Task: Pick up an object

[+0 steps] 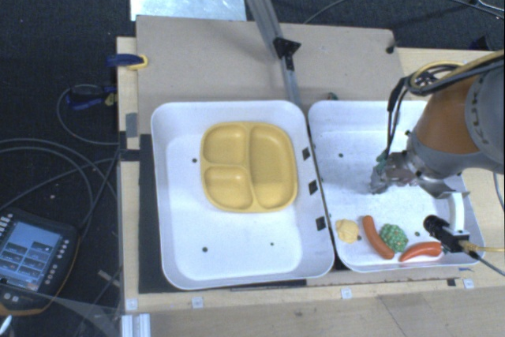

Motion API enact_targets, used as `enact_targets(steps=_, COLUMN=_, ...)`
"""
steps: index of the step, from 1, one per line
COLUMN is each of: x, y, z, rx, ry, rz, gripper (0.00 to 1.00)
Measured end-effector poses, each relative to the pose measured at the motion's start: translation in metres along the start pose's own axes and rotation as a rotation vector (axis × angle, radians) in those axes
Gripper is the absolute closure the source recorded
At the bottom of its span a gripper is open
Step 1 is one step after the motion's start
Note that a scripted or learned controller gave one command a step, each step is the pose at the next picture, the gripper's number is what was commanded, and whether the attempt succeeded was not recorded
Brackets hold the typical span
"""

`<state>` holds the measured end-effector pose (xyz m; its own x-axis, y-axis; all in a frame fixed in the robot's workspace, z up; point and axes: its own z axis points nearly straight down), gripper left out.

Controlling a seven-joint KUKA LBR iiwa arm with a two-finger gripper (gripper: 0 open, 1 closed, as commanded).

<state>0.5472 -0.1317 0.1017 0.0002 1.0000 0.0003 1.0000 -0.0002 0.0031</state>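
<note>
The bench (347, 59) carries two shallow white bins side by side. The left bin (181, 249) holds a yellow divided plate (248, 166) with three compartments, lying flat near its middle. The right bin (347, 130) is where the grey arm (458, 126), with its orange band, reaches in from the right. Its gripper (384, 176) hangs low over the middle of that bin's floor, and from here I cannot tell how it is set.

Along the right bin's near edge lies a row of small toy foods, all apart from the gripper: an orange sausage (376, 236) lying at a slant, a red-orange chilli-like piece (420, 251) by the near right corner, a green leafy lump (393, 236) between those two, and a pale yellow lump (346, 230) at the left end.
</note>
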Motion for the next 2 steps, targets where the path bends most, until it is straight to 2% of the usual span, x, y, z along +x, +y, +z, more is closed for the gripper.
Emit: enact_targets(steps=2, x=0.006, y=-0.004, z=-0.104, rx=-0.004, ry=-0.002, rz=-0.006, gripper=1.0)
